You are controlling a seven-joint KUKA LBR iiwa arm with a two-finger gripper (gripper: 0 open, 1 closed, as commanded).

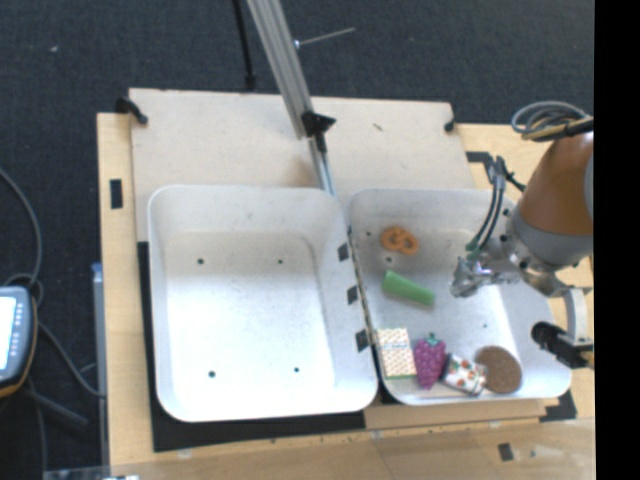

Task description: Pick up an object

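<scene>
While my arm reaches into the right white bin point(505, 206) from the right side, my gripper point(465, 280) sits low over the bin floor near its middle. Whether my fingers are parted or closed I cannot tell at this resolution; nothing is visibly between them.

Nearest candidate: the green oblong block point(408, 288), lying just beside my gripper on the side toward the left bin, apart from it and not touching. Its long axis runs slantwise, from upper left to lower right in the camera view. In my judgement, a grasp would call for a short shift toward the bin divider and jaws set across that axis.

Contents of the right bin, as observed:
- orange pretzel-shaped piece point(399, 239), toward the far wall, apart from the green block.
- pale patterned box point(395, 352), at the near wall by the divider.
- purple grape-like toy point(430, 360), just beside the box.
- small red-and-white packet point(463, 373), next along the near wall.
- brown round disc point(498, 367), touching or nearly touching the packet.

Left white bin point(160, 298): only dark specks on its floor. Both bins rest on the wooden surface point(120, 268).
</scene>
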